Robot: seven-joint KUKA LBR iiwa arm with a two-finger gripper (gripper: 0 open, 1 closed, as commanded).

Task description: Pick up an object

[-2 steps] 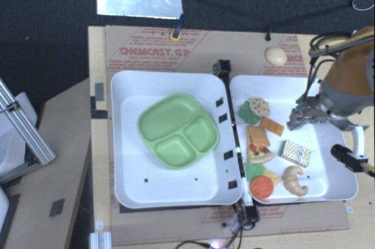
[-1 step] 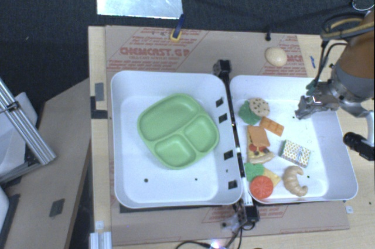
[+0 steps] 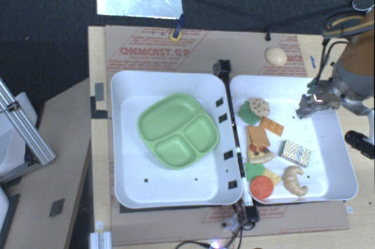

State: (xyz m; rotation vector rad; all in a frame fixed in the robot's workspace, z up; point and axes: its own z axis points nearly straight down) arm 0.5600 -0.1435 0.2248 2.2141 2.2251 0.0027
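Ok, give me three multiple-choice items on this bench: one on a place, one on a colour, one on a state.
1. Where does the divided plate lie?
A. left bin
B. right bin
C. on the bench outside the bins

2. What colour is that plate?
A. red
B. green
C. blue

3. How does the claw stand to the toy food?
A. pressed on the croissant
B. resting on the plate
C. over the right bin's far right part, apart from the food

Key: 1 A, the plate sits in the left bin. 2 B, it is pale green. 3 C, the croissant and the rest lie nearer the divider, untouched.
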